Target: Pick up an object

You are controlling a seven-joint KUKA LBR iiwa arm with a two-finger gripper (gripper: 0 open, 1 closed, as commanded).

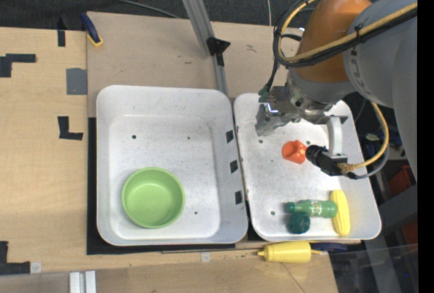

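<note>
A small orange object [293, 151], lumpy and roughly cone-shaped, lies on the floor of the right bin [268, 183], a little above the bin's middle. It touches nothing else. The hand [270, 119] hangs over the same bin's upper left corner, up and to the left of the orange object and near it but apart from it; nothing shows between its fingers, and whether they stand apart or together cannot be told from this angle. The arm [339, 41] reaches in from the right, its orange band bulking above the wrist, with black and yellow cables looping around it.

Lower in the right bin a green bottle [308, 209] lies on its side, touching a yellow banana-like piece [341, 211] at its right end. The left bin [163, 115] holds a green bowl [153, 197] in its lower left part. A yellow bottle [288, 252] lies on the desk [41, 169] just below the right bin.
</note>
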